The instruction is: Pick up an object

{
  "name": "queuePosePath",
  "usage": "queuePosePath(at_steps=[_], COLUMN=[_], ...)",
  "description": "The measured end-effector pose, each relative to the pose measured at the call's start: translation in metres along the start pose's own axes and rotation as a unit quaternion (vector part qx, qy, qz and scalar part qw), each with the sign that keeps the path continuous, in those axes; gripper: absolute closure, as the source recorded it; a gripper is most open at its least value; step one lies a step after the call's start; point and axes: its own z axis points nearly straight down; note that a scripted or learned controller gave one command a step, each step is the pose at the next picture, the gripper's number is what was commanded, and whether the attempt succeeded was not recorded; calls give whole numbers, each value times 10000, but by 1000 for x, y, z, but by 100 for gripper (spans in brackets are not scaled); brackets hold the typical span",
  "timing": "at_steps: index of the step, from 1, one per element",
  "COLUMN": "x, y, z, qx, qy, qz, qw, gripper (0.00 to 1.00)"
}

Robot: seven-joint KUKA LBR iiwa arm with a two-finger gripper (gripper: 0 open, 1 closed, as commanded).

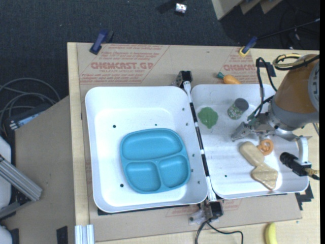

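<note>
Overhead view of the bench with two white bins side by side. The left bin holds a blue three-compartment tray. The right bin holds the loose objects: a green lump near the divider, a grey cylindrical piece toward the far wall, an orange ring, and two tan bread-like pieces, an elongated one and a chunkier one nearer the front wall.

The arm enters from the right, and its gripper sits low over the middle of the right bin. Whether the fingers are spread or closed cannot be told from this angle; nothing is visibly held between them.

The likeliest candidate appears to be the elongated tan piece, which lies just beside the gripper, toward the front of the bin (the orange ring lies about as close, on the arm's side). Its long axis runs diagonally, from upper left to lower right in the view. A grasp would probably need to close across that axis. The piece is pale beige, rounded and matte.
</note>
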Motion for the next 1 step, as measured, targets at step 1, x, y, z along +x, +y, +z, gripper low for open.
queuePosePath(at_steps=[1], x=[34], y=[-50], z=[10], qx=[23], qy=[11], qz=[0], qw=[10000], gripper=[0])
